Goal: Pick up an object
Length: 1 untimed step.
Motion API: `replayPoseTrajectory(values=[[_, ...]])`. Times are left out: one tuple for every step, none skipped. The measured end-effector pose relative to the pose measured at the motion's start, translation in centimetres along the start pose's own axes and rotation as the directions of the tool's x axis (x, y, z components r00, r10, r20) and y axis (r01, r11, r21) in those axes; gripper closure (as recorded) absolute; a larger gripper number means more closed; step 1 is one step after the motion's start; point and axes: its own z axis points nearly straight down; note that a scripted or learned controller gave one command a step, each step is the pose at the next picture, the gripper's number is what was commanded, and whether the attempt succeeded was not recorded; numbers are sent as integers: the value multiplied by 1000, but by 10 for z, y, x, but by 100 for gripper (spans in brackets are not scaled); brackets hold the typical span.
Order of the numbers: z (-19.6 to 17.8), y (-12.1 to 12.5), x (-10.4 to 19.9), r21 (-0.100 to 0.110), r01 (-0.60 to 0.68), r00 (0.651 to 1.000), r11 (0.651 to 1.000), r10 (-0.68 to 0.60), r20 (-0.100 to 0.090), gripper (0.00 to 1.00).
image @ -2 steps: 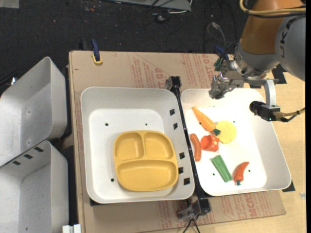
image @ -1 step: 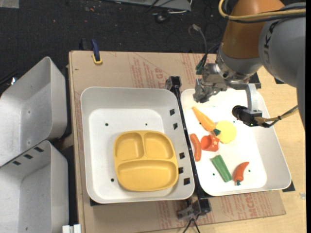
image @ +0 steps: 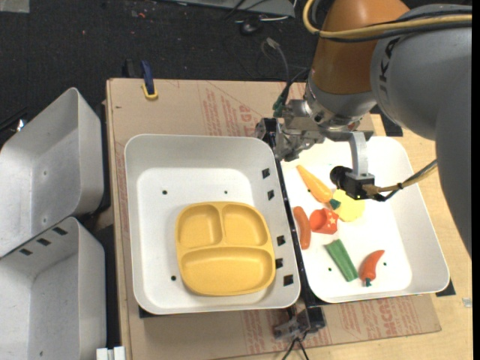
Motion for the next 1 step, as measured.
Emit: replayPoseTrajectory(values=[[2, -6, 54, 0, 0, 1000, 1000, 0, 0, 100]])
